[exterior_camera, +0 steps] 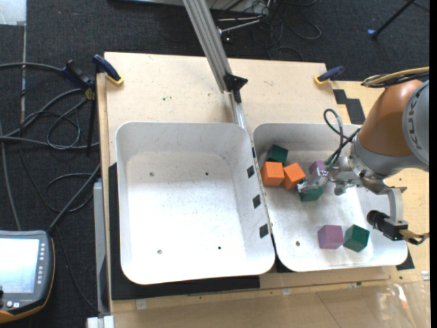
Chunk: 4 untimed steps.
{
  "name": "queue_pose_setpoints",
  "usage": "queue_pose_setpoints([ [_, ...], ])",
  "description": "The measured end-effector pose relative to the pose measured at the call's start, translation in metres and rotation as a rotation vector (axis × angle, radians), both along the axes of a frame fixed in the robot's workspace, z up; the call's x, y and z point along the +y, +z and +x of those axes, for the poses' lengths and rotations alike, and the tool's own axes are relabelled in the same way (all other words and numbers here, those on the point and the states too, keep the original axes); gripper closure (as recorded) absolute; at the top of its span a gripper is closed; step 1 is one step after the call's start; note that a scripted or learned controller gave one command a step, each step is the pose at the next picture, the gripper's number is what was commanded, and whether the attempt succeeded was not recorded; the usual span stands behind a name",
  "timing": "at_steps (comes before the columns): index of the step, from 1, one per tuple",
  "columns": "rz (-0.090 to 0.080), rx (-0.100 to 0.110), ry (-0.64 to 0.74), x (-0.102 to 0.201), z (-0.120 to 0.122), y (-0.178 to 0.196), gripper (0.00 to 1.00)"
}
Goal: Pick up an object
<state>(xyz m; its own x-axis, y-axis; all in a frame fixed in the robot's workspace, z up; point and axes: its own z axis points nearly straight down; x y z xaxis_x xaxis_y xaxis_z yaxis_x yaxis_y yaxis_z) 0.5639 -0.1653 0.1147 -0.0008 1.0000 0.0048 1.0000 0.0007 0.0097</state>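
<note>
the gripper (315, 183) hangs low in the right bin (287, 255), directly over a dark green block (311, 194) that touches an orange block (294, 175) on its left. whether the jaws are apart or clamped on the block cannot be told from this angle.

A rounded orange band (389, 125) is seen on the grey arm (416, 132), with black cables (336, 125) looped beside a metallic grey gripper (321, 178).

No text, label or number here is legible.
</note>
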Motion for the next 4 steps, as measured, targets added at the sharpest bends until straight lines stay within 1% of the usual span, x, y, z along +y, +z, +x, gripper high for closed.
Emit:
queue_pose_setpoints([
  [1,-0.007,-0.012,-0.001,-0.003,0.002,0.014,1.0],
  [2,-0.007,0.003,0.001,-0.005,-0.005,0.071,1.0],
  [3,-0.008,0.003,0.002,-0.01,0.003,0.119,1.0],
  [4,-0.007,0.005,0.002,-0.01,0.004,0.152,1.0],
])
